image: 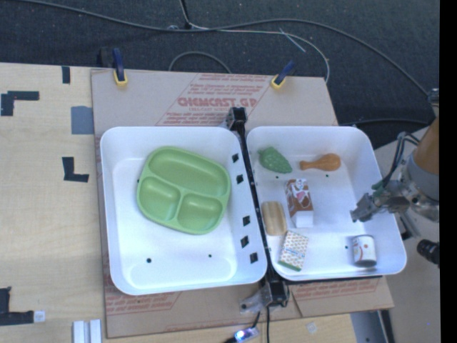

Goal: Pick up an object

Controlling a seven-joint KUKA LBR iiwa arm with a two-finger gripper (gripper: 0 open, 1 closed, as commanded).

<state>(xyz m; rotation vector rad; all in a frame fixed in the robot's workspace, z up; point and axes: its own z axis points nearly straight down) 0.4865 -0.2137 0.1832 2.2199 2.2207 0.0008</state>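
Two white bins sit side by side on the desk [43, 191]. Left bin [118, 263] holds a green divided plate [183, 189]. Right bin [357, 145] holds a green leaf toy [274, 159], drumstick [321, 163], bread [273, 217], carton [299, 200], cracker packet [293, 249] and small can [363, 251]. Gripper [365, 209] hangs over the right rim above the can; I cannot tell how its jaws stand.

You see glossy white plastic bins [121, 263]; green divided tray [184, 189], smooth matt plastic. Brown paper-faced board [207, 102] under bins, matt. Pale wood-grain bench [43, 227] at frame left. Small can [363, 250] at lower right, shiny metal.
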